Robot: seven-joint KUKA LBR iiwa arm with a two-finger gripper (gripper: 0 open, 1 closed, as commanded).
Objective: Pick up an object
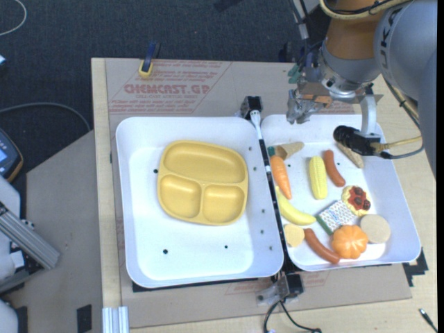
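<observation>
The claw [300, 114] hangs above the right bin's [409, 217] far rim with narrow fingers that hold nothing. Below it, toward the near side, toy foods crowd together: carrot [280, 176], corn [318, 177], sausage [334, 168]. To its left, the yellow tray [202, 182] has white floor around it.

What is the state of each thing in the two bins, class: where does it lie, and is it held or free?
Yellow tray: flat in the left bin, compartments bare.
Carrot: lying free in the right bin.
Corn: lying free.
Banana: lying free.
Pumpkin: resting free.
Gripper: above the right bin's far edge, holding nothing.
</observation>
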